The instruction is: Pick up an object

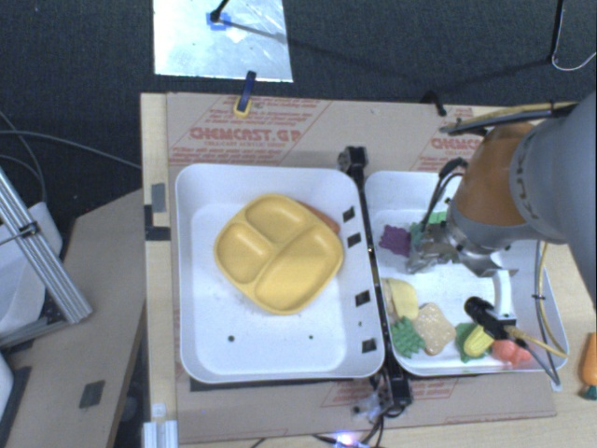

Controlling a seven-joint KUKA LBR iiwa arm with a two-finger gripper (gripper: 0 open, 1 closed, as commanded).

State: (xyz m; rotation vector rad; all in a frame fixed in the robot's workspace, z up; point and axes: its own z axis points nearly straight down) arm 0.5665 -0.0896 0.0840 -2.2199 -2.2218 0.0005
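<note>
My gripper (pixel 422 253) reaches down into the right bin (pixel 387 187) from the right and hangs just right of a purple toy grape bunch (pixel 394 240). Nearer the front of that bin lie a pale yellow fruit (pixel 403 298), a green leafy piece (pixel 405 338), a tan biscuit-like piece (pixel 434 329), a yellow corn cob with green husk (pixel 474 343) and an orange-red piece (pixel 506 351). I see nothing between the gripper and these toys that looks lifted.
The left bin (pixel 201 343) holds a yellow divided plate (pixel 278 253), with a pinkish thing (pixel 326 220) peeking out behind its far right edge. A black-clipped wall (pixel 366 250) separates the bins. An orange object (pixel 589 360) sits outside at the right.
</note>
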